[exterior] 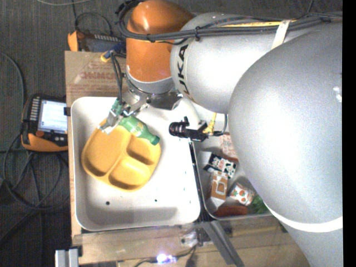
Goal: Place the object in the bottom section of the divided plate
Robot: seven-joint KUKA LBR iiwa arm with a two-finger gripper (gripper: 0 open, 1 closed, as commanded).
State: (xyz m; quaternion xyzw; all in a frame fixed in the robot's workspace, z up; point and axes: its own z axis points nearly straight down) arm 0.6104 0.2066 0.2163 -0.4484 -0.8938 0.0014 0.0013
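**Tool over plate's upper edge**

Tool (118, 114) sits at the top rim of the yellow divided plate (121, 160) in the left bin (167, 204). Green bottle (138, 129) lies tilted across the plate's upper edge, just beside the tool. Cannot tell the tool's opening or whether it grips the bottle. Packaged items (225, 179) fill the right bin.

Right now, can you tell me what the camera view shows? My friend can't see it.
A big grey robot arm reaches in from the right, and its hand is over the top edge of a yellow divided plate in the left white bin. A green bottle lies by the hand, on the plate's rim. The right bin holds small packets.
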